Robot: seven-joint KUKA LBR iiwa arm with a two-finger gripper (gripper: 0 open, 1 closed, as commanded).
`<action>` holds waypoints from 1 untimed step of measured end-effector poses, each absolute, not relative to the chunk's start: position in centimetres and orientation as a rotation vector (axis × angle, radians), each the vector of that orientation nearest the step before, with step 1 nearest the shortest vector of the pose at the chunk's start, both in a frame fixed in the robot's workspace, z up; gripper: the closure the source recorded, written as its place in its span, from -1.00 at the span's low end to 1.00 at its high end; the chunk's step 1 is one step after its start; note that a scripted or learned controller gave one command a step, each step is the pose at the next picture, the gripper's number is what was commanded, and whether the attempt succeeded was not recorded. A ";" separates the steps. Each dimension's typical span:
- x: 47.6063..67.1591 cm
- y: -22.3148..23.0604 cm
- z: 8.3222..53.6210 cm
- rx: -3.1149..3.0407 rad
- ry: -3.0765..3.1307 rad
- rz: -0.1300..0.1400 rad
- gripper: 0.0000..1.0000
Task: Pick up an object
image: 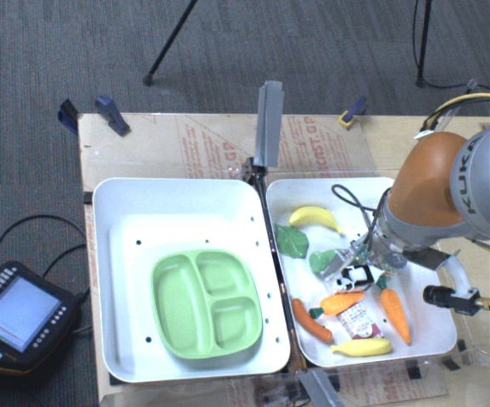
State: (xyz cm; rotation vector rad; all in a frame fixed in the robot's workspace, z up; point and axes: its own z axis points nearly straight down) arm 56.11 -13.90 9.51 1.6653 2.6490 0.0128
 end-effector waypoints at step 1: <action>48.7 -14.7 9.1 1.724 2.622 0.007 -1.00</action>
